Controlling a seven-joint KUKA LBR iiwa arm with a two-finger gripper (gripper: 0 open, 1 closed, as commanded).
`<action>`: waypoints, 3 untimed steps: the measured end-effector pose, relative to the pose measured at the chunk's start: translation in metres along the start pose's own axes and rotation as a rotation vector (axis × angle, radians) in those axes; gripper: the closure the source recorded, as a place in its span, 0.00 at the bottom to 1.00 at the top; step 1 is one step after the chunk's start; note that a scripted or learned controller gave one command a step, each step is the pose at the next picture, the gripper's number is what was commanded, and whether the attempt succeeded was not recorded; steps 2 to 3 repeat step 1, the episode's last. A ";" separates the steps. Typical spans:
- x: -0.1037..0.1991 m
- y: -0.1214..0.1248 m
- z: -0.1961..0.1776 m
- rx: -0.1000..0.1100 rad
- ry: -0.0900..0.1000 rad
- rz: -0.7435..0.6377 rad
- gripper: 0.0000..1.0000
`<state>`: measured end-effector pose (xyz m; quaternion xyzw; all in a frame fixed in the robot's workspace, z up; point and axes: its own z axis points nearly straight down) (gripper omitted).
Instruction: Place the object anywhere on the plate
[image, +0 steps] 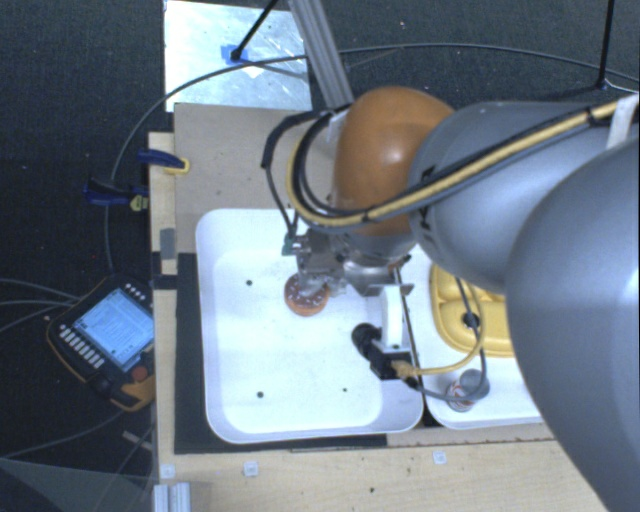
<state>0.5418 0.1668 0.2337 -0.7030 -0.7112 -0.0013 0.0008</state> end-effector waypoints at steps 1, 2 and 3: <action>-0.004 0.001 0.000 0.000 -0.002 0.007 0.00; -0.004 0.001 0.000 0.000 -0.002 0.007 0.00; -0.004 0.001 0.000 0.000 -0.002 0.007 0.00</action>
